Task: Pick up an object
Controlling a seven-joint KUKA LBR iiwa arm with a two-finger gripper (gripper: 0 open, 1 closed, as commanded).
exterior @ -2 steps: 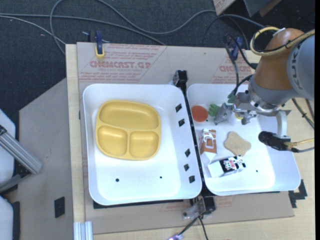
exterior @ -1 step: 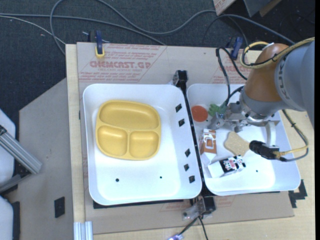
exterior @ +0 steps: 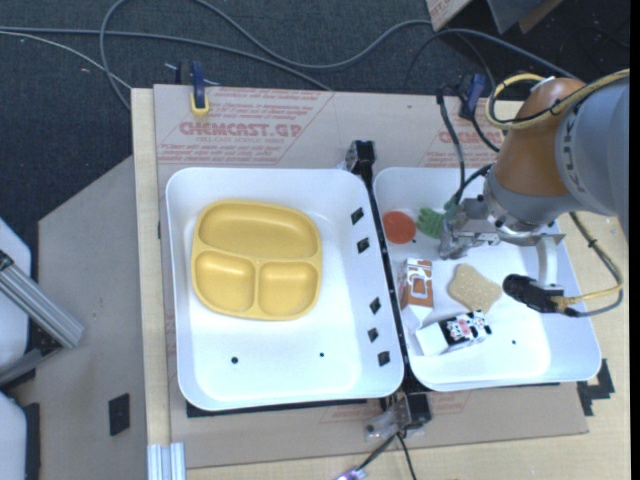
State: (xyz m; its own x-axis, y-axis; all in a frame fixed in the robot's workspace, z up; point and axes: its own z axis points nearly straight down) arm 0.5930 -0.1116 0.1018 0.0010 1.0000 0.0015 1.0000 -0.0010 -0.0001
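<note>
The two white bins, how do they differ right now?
The left bin holds one thing, a yellow divided tray; the right bin holds several small items, among them an orange ball and a tan sponge-like piece. The arm's gripper is over the right bin, not the left bin. Both are shallow, white and side by side.

Glossy yellow plastic tray [exterior: 257,259] in smooth white plastic bin [exterior: 190,358]; matt brown cardboard-like tabletop [exterior: 280,123]; rough tan sponge [exterior: 473,288].

Yellow divided plate [exterior: 258,260] in left bin [exterior: 190,368]; blue clamp [exterior: 199,85] on cardboard sheet [exterior: 300,133].
</note>
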